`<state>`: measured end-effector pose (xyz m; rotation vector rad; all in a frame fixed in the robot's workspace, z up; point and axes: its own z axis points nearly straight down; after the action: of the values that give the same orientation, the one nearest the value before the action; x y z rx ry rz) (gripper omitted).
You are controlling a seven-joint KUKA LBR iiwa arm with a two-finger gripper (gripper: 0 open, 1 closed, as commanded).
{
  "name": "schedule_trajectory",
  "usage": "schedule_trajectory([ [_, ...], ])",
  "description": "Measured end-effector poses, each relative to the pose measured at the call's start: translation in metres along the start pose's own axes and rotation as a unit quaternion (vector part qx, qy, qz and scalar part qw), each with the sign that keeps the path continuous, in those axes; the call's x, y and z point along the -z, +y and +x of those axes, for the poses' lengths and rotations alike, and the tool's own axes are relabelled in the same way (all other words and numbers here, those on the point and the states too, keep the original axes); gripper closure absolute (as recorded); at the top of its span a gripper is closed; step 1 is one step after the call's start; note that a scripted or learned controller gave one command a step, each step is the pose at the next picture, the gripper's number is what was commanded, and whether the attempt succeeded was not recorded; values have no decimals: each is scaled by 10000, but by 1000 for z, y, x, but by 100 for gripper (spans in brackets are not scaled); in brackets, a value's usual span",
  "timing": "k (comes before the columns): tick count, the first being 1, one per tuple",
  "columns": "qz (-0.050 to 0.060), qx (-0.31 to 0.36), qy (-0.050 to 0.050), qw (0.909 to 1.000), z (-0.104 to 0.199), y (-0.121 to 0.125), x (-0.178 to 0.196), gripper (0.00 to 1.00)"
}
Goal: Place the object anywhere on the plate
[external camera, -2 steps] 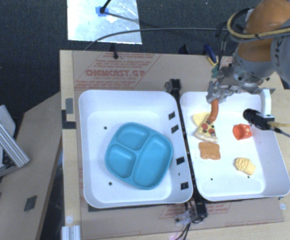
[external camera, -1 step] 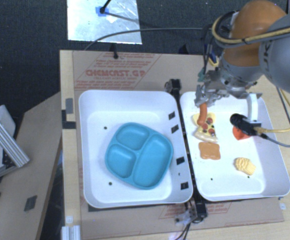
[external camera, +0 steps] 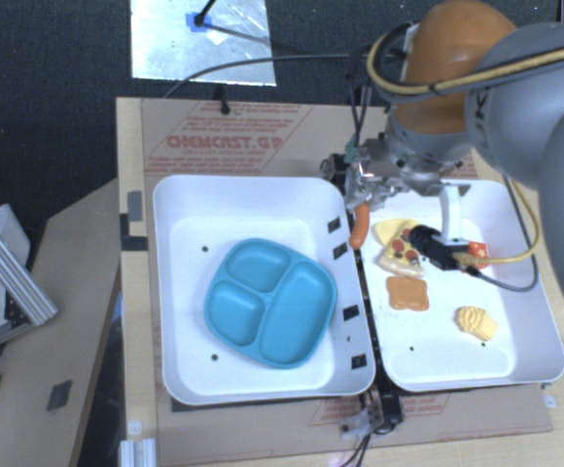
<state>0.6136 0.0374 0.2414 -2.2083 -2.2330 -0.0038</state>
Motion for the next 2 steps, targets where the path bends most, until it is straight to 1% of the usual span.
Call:
schedule_trajectory([
  [1,9,-2,0,10000,55,-16,-14,100],
  [2,12,-3,-2,10000,107,-37,-24,100],
])
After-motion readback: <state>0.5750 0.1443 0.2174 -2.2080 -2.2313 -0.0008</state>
